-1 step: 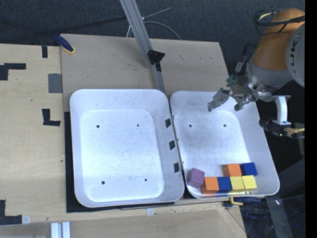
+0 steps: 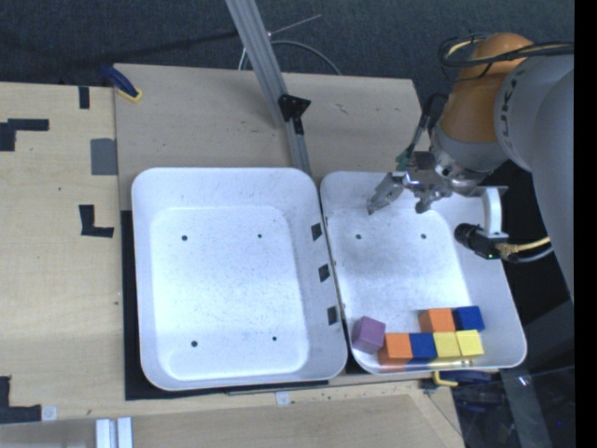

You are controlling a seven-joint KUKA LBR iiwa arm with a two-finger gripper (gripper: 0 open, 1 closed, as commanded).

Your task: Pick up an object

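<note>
My gripper [image 2: 399, 203] hangs over the far part of the right bin [image 2: 392, 259], fingers spread open with nothing between them. Along that bin's near edge lie several small blocks: a purple block [image 2: 370, 332], an orange block [image 2: 398, 345], a blue block [image 2: 423, 344], a yellow block [image 2: 447, 344] and another yellow one [image 2: 470, 343], with a second orange block [image 2: 436, 321] and a second blue block [image 2: 467, 318] just behind. The gripper is well away from them, toward the bin's far side.
The left bin [image 2: 229, 273] lies beside the right one. A slanted metal pole [image 2: 266, 63] with a black clamp stands behind the bins. A black cable connector [image 2: 476, 241] hangs off the wrist over the right bin's right rim.
</note>
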